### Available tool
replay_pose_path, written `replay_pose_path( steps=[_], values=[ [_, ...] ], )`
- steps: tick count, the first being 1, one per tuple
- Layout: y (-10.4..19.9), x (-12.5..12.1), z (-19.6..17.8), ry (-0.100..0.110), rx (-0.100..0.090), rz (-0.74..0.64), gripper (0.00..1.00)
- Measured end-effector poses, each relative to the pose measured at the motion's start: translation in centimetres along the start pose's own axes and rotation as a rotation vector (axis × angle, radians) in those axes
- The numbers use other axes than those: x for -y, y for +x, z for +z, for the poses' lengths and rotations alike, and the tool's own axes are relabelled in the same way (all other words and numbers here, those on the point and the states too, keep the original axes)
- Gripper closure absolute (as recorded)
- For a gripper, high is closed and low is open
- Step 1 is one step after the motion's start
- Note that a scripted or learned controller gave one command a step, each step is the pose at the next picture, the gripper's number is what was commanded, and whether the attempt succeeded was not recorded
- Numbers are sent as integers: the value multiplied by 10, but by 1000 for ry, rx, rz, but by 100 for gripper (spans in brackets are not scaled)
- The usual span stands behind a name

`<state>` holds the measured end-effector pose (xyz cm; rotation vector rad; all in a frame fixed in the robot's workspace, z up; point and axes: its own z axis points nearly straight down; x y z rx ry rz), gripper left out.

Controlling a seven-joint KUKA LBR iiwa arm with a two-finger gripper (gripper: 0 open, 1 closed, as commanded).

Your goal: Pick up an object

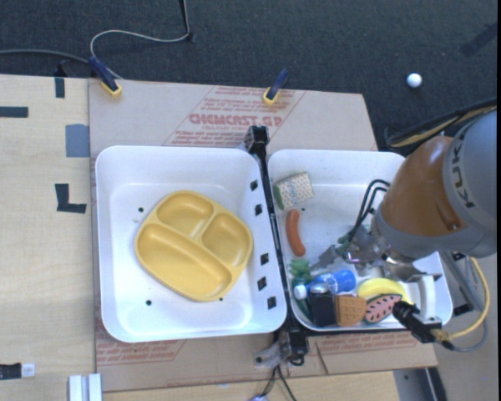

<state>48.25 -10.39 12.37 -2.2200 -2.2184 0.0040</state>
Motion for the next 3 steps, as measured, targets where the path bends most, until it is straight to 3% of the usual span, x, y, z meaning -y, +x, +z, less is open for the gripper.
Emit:
replay_pose_path(
  steps=[1, 2, 3],
  values=[
    [9, -35, 35, -9, -6, -4, 0],
    [11, -40, 20, -21, -8, -6, 100],
    [62, -41, -61, -3, 0, -2, 100]
  ],
)
